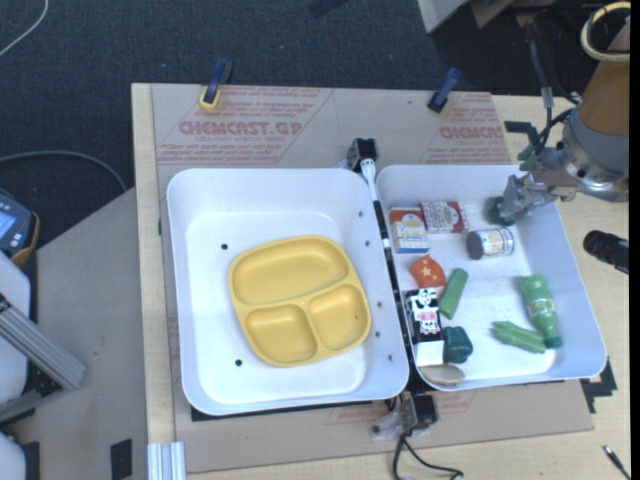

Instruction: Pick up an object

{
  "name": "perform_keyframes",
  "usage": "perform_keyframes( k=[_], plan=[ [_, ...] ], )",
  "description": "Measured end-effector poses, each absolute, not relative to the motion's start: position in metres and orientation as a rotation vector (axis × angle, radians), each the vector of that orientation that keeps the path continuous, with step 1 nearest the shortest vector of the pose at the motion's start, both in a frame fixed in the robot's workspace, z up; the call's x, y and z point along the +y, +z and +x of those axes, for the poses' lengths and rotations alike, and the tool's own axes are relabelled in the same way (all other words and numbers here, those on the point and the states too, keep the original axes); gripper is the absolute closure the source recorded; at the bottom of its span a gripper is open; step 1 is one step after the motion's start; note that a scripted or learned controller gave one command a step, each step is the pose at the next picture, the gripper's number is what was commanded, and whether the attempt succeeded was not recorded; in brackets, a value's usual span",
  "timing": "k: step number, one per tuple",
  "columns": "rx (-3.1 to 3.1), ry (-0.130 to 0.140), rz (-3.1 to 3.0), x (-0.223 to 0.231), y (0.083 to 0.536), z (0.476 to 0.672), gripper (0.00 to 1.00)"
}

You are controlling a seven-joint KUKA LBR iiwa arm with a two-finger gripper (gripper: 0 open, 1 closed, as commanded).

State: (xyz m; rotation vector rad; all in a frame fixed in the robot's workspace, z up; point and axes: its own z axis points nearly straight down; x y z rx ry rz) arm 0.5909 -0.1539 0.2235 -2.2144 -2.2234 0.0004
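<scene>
The gripper (508, 208) hangs over the right bin (575, 298) near its far right corner, just beside a small silver can (490, 243) lying on its side. Green bottle (538, 309), green pepper (517, 337) and cucumber (454, 293) lie toward the near edge; a yellow divided plate (298, 297) sits mid left bin (195, 268).

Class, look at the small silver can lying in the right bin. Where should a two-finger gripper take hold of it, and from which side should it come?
The silver can lies on its side, long axis roughly left to right, apart from the boxes to its left. Probably best to come straight down from above and close across the round body at mid-length, fingers in front and behind. The gripper already hangs just beyond it, near the right bin's far side.
</scene>
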Motion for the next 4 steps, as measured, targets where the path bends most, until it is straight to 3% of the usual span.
perform_keyframes(
  k=[1,3,4],
  plan=[
    [-2.224,0.000,-2.213,-0.108,0.232,0.572,1.00],
    [-2.223,0.002,-2.213,-0.006,0.221,0.515,1.00],
    [-2.219,0.002,-2.219,-0.005,0.225,0.505,1.00]
  ],
)
